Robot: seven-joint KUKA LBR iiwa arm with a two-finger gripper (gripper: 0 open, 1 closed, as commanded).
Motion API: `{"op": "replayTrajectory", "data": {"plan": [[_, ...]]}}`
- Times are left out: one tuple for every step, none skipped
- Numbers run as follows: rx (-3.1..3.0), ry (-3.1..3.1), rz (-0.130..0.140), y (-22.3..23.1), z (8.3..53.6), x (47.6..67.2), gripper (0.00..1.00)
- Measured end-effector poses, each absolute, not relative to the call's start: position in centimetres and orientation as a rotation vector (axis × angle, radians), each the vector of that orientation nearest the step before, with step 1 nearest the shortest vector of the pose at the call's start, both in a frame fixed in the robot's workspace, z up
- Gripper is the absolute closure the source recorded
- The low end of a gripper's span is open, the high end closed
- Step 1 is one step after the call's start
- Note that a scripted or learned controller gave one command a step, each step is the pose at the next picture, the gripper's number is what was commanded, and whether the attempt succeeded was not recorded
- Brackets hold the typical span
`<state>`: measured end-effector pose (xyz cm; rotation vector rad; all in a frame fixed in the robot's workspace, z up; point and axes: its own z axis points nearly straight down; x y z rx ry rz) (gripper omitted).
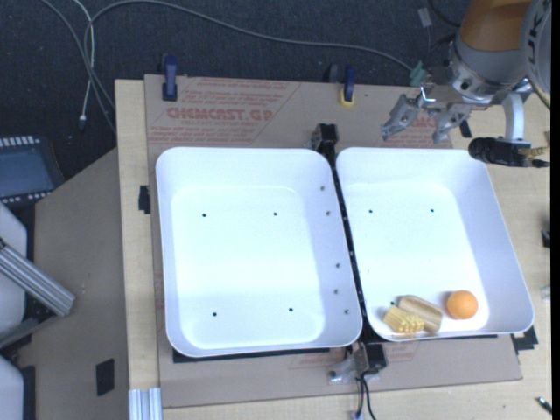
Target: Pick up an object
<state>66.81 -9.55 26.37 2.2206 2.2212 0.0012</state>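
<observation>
Down in the right bin, corn lies lengthwise left-to-right.

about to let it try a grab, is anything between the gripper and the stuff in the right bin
Nothing visible blocks it. The gripper hangs open past the far rim of the right bin. The orange ball, tan block and corn piece lie at the near edge, with bare bin floor between.

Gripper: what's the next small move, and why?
Probably travel toward the near corner of the right white bin. The two-finger gripper sits open above the bin's far rim, holding nothing, while the round orange ball and the yellow corn cob lie there.
</observation>
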Motion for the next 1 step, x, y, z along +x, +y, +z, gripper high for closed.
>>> {"op": "replayTrajectory", "data": {"plan": [[2.226, 2.227, -0.007, -6.96, 18.46, 58.84, 0.0]]}}
